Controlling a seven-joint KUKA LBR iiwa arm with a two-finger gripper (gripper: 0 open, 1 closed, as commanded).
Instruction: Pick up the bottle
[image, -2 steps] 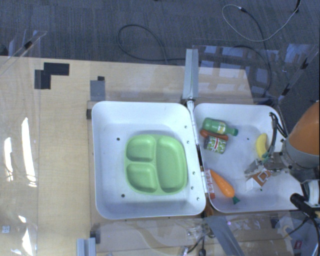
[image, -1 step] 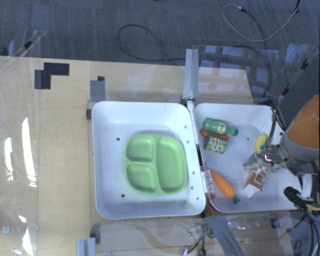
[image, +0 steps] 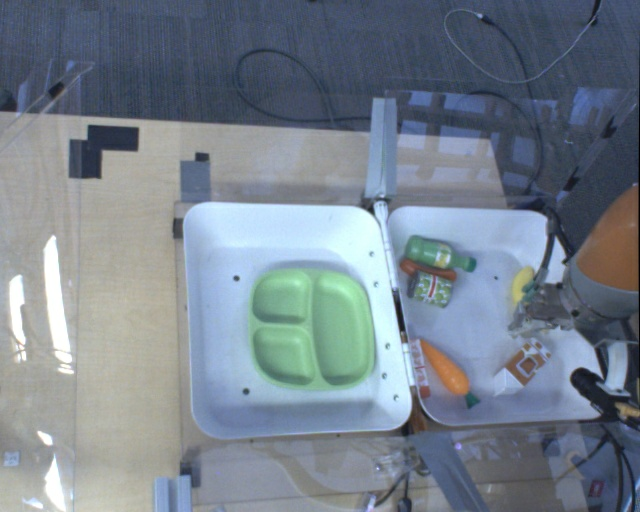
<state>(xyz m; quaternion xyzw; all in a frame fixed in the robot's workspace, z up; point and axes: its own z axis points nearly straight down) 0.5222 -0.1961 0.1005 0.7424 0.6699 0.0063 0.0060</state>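
Gripper (image: 540, 312) w/ finger state unclear, over right bin (image: 500, 222) near yellow item (image: 522, 283), apart from green bottle (image: 438, 254).

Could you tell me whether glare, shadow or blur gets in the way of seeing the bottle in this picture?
In the camera view the green bottle is evenly lit and fairly sharp, without glare on it; bright reflections streak the clear panel at far left, away from the bins; the right bin shows only soft shadows; the gripper looks small and slightly blurred, so fine detail there is lost.
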